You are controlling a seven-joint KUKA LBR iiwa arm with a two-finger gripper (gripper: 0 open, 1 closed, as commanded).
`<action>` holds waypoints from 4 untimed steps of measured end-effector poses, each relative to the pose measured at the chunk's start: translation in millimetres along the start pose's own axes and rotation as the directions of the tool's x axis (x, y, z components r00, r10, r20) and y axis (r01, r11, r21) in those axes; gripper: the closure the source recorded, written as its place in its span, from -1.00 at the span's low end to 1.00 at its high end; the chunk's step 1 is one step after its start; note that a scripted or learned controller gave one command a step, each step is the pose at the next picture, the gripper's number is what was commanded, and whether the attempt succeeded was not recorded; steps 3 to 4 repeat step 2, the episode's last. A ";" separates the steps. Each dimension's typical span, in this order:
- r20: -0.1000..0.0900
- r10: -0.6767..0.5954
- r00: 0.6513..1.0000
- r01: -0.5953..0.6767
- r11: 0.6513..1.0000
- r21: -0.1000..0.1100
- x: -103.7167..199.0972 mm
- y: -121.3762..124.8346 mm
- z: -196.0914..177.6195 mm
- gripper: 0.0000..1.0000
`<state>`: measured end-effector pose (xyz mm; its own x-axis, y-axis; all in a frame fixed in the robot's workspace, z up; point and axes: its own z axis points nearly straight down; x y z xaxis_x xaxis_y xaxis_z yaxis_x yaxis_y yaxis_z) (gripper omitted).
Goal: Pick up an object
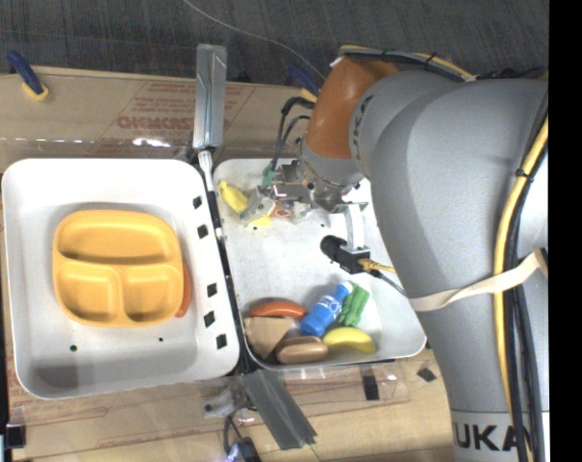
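Just left of the right bin [291, 258] sits the left bin [21, 258], which holds a yellow compartment tray [117, 263] lying flat. In the right bin's far left corner lies a small yellow piece [233, 197], with a smaller yellow bit [260, 222] just nearer on the bin floor. The claw [289, 192] hangs low over the far end of the right bin, just beside those two pieces. Cables and hardware hide its tips, so I cannot tell whether it is open or closed, or whether it has hold of anything. Along the right bin's near edge the other objects crowd together: a red sausage [276, 308], a tan bun [264, 333], a brown roll [303, 350], a blue bottle [326, 312], a green object [357, 303] and a yellow fruit [349, 339]. The grey arm [444, 191] covers the right bin's right side, its orange band [334, 104] bending down over the bin's far rim.
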<state>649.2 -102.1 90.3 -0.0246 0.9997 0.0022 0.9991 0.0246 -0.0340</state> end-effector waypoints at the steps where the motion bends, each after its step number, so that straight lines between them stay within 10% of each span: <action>1: 0.004 -0.010 1.000 0.010 1.000 -0.008 1.7 1.2 -8.6 1.00; 2: -0.001 0.031 1.000 -0.031 0.999 -0.041 76.0 7.9 -106.7 1.00; 4: -0.001 0.031 1.000 -0.031 0.999 -0.041 76.0 7.9 -106.7 1.00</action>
